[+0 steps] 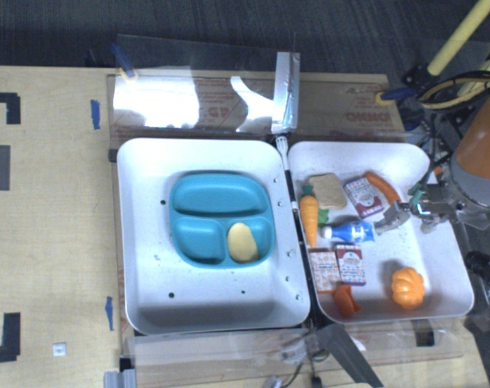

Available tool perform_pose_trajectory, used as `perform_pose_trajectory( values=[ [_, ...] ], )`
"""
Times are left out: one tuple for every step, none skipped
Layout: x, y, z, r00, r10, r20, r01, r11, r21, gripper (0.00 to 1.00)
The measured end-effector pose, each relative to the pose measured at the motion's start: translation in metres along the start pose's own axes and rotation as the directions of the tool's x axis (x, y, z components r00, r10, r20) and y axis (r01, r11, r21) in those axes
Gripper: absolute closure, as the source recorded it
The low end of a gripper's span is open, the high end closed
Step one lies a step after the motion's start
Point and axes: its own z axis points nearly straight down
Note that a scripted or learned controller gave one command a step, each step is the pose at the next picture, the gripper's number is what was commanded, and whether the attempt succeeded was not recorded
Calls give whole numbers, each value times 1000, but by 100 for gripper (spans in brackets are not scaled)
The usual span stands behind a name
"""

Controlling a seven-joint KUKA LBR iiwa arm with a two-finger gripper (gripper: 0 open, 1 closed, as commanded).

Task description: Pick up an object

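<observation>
Two metal fingers of the gripper (400, 214) reach in over the right bin (407, 157) from its right side, set slightly apart with nothing visible between them, so they read as released. Their tips hang just right of a small red-and-white packet (364, 197) and just above the right end of a blue-and-white bottle (348, 233) lying on its side; whether they touch either one cannot be told. Behind the packet a red-orange sausage-shaped toy (383, 187) slants toward the bin's far right corner. Further left sit a tan slice of bread (327, 189) and, against the left wall, an orange carrot (309, 217) with a green top. Toward the near edge lie two more red-and-white packets (338, 266) side by side, a small red piece (345, 299) below them, and an orange pumpkin (407, 287) well apart to the right. Beyond the fingers, the arm's orange band (480, 140) shows at the frame's right edge. In the left bin (148, 297) a blue divided tray (204, 200) holds a yellow lemon (242, 242) in its lower right compartment.
</observation>
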Motion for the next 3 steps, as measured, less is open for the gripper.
perform_pose_trajectory(
  values=[
    [-8,62,84,999,40,0,-40,999,5,0],
    [22,129,100,999,39,4,-39,999,-16,0],
    [23,130,88,999,36,5,-36,999,-22,100]
  ],
)
